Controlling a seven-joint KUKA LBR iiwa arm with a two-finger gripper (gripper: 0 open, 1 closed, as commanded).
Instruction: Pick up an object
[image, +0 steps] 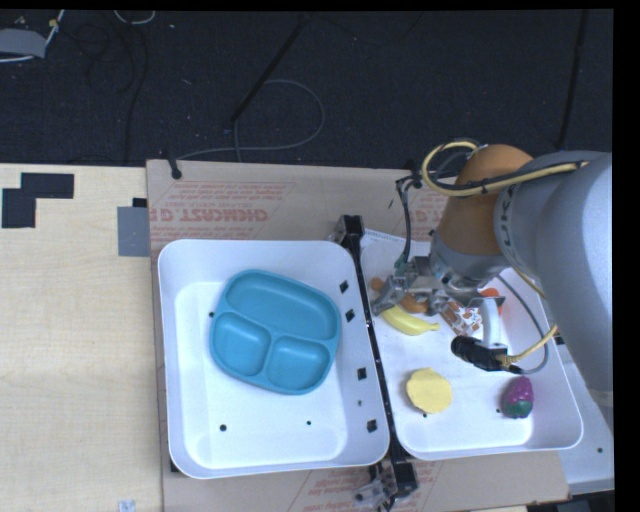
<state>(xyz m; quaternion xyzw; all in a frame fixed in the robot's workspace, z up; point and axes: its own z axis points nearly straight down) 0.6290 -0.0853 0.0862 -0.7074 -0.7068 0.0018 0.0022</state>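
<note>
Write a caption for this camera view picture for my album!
Robot end effector reaching over a yellow banana in the right bin, blue plate next door.

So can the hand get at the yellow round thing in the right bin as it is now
Probably yes. The yellow round piece lies flat and alone on the right bin floor, nothing over it, with the hand near the banana.

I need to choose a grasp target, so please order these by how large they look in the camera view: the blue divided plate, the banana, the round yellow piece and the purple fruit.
1. blue divided plate, clearly largest
2. round yellow piece
3. banana, close to the yellow piece and partly under the arm, so unsure
4. purple fruit, smallest
</note>
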